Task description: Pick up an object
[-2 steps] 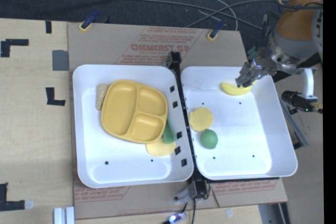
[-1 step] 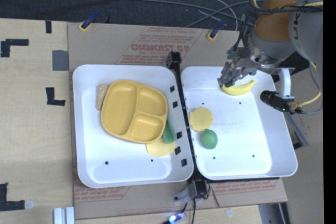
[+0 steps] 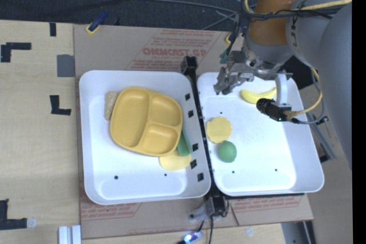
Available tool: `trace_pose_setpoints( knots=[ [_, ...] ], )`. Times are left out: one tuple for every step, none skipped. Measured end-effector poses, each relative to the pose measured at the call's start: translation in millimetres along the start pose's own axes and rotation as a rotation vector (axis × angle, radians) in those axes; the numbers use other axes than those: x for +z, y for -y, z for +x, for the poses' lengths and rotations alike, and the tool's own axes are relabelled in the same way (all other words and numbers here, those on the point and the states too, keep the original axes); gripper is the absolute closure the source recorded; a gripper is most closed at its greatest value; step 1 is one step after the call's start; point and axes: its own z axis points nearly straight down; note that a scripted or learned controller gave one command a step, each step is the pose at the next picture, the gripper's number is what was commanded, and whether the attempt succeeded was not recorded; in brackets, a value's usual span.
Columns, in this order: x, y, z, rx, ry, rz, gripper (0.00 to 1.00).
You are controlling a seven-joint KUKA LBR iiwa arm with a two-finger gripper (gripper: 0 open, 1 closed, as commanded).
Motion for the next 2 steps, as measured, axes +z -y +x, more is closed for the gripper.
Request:
trace_pose_setpoints(
  knots=[
    [10.7,-9.4,51.5,0.0,0.0,-0.001,1.0],
    [13.2,-15.3,109.0,0.0,0.0,-0.001,1.0]
  ],
)
